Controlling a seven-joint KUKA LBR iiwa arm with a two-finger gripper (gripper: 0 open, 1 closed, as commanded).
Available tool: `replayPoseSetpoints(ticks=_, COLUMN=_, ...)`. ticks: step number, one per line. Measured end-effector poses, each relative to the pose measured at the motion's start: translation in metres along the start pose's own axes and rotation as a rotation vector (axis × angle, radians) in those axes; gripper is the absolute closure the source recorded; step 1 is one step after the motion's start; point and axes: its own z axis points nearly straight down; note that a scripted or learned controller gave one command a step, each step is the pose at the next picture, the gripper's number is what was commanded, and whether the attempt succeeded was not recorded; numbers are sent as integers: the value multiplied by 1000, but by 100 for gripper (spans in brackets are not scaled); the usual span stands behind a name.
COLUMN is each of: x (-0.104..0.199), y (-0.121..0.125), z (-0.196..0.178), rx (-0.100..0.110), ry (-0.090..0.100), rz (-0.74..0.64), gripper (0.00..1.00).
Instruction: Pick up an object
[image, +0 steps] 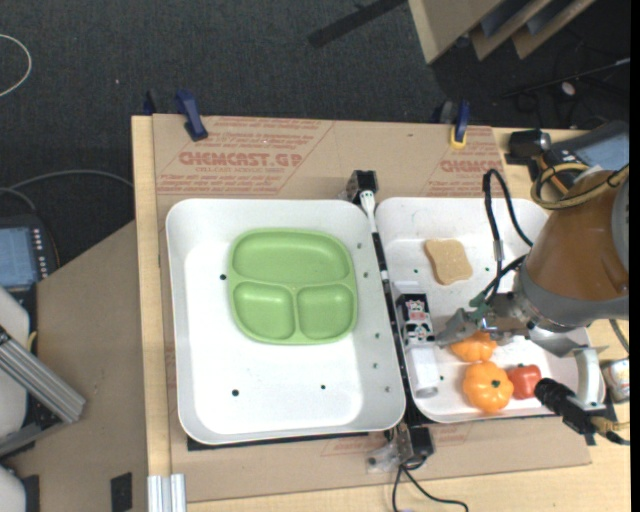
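The pincer (470, 325) is low inside the right bin (400, 222), near its front half, at the end of the grey arm (580, 260) that enters from the right with its orange band above the wrist. Whether it is apart or together cannot be told; the metal parts blur against the bin floor. Its tip lies just above and touching the outline of a small orange object (474, 349), but nothing can be confirmed between its tips.

Just in front of that piece sits a larger orange pumpkin-shaped object (487, 387), and touching its right side is a red object (524, 380). A tan bread-like slice (449, 261) lies apart from these, toward the back of the same bin. A small black-and-white item (413, 312) rests near the bin's left wall, with a pale white piece (423, 372) in front of it.

The left bin (190, 330) carries a green divided tray (294, 286), with three compartments, lying flat in the rear half.

Both bins rest side by side on a brown board surface (160, 170) printed with red lettering. Blue clamps (190, 115) grip its rear edge. Black cables (497, 215) trail over the right bin toward the arm.
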Motion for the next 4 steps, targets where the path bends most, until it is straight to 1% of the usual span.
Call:
replayPoseSetpoints(ticks=2, x=0, y=0, z=0, rx=0, ry=0, rz=0, gripper=0)
replayPoseSetpoints(ticks=3, x=-21, y=-1, z=63, rx=6, ry=2, rz=2, gripper=0)
replayPoseSetpoints(ticks=4, x=-57, y=78, z=59, rx=-7, ry=-4, rz=-2, gripper=0)
